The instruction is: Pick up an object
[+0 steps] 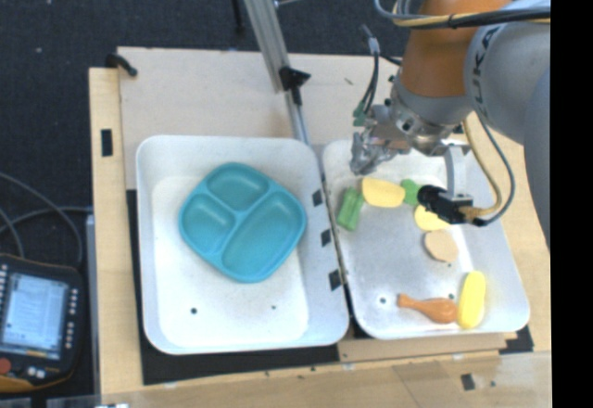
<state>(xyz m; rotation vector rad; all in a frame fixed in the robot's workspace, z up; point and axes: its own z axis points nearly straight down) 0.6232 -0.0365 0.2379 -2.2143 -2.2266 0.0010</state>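
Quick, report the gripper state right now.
Gripper: open or shut cannot be told from this view; it hangs over the right bin near the yellow piece and green block, with nothing seen between its fingers.

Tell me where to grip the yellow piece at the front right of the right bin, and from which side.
Grip the long yellow piece across its narrow middle, coming straight down from above. It lies flat, its length running front to back, so the fingers probably close best from left and right. Mind the orange piece touching its left side.

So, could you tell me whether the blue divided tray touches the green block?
Apart: the camera view shows the blue divided tray in the left bin, the green block in the right.
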